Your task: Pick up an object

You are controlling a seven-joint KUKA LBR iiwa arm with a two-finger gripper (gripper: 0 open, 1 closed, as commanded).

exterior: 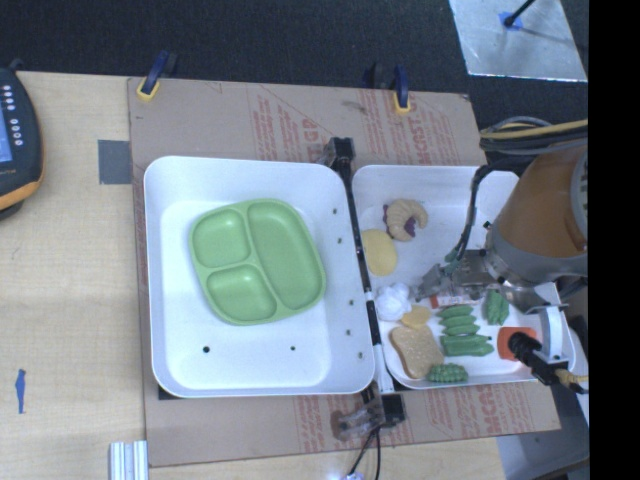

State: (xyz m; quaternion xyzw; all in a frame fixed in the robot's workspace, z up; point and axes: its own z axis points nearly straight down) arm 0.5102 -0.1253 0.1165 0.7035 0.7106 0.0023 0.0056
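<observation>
A brown cardboard sheet (300,118) covers the wooden bench, dark floor at the top. The left bin (170,268) holds a green tray (258,260). In the lower right bin (400,183), green pea pods (462,330) lie just under the gripper (455,286)

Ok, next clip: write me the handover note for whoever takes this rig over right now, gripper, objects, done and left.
Gripper: low in the right bin, over its middle; its open or shut state is unclear, and nothing is visibly held.
Left bin: holds the green divided plate.
Right bin: toy food, including a yellow piece, a bread slice, green pea pods, and a brown and purple item near the far wall.
Done: arm has reached the pile.
Left: grasp one object and lift it; no pick is confirmed yet.
</observation>
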